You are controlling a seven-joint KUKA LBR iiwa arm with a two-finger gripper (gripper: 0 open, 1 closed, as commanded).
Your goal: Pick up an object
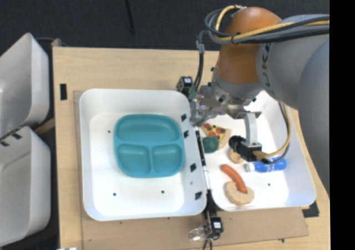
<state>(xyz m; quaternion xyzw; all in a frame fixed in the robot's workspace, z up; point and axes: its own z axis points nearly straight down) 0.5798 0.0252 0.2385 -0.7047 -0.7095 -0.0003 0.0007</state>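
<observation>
The grey arm (294, 71) came in from the right of the frame, its orange band (247, 38) over the upper part of the right bin (297, 190). The gripper (201, 111) hung at that bin's upper left corner, close to the wall shared with the left bin (89, 132). Seen from above, it was masked by its own body, so I could not tell whether it was open or closed, and nothing could be seen held in it.

The loose things lay just below the gripper in the right bin. A toy pizza slice (216, 131) was nearest, with a dark teal rounded piece (211, 144) touching its lower edge. Further down lay an orange-red sausage (234, 178), slanting, with its lower end on a pale tan bread-like piece (238, 194). To the right of these, near the middle of the bin, was a small blue thing (270, 166), too blurred to name. A small tan lump (237, 157) sat between it and the teal piece.

In the left bin a teal divided plate (148, 144) lay flat near the centre, well apart from the gripper. Both bins sat side by side on the pale wooden table (122, 69).
</observation>
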